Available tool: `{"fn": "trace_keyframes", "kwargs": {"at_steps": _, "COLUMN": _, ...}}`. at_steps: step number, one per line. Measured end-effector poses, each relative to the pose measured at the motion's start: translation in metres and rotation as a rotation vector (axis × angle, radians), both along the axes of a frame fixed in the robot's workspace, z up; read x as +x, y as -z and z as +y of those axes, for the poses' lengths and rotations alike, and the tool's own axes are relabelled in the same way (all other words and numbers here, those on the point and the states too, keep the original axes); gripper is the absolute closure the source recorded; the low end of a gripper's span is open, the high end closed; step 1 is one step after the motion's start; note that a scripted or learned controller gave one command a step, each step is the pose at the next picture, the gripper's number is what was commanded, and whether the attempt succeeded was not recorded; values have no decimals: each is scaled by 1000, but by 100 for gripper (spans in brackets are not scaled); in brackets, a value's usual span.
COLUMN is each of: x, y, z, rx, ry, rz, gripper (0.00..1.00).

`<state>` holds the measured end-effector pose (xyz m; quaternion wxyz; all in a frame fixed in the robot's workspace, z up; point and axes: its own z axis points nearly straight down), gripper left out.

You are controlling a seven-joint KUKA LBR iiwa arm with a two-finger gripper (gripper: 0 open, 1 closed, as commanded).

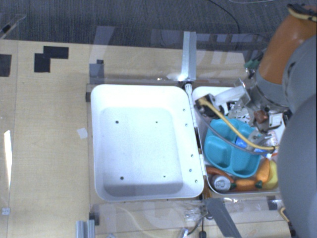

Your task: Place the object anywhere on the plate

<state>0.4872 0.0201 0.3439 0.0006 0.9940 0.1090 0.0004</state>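
Gripper [251, 114], perhaps, above blue plate [233, 150]

Left bin [141, 140]: plain white, few dark dots on floor. Right bin [218, 94]: white. Divided plate [233, 150] inside: bright blue. Hose [233, 125] across it: yellow. Near plate's near edge: orange carrot-like pieces [242, 184], yellow item [271, 176], silver can top [221, 183]. Arm [292, 58]: grey with orange band. Bench [44, 148]: pale wood, black blocks [49, 57] at far left. Floor [124, 6] beyond: dark grey.
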Motion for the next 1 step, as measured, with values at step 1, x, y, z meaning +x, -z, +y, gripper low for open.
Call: {"fn": "trace_keyframes", "kwargs": {"at_steps": 1, "x": 0, "y": 0, "z": 0, "rx": 0, "ry": 0, "rz": 0, "gripper": 0}}
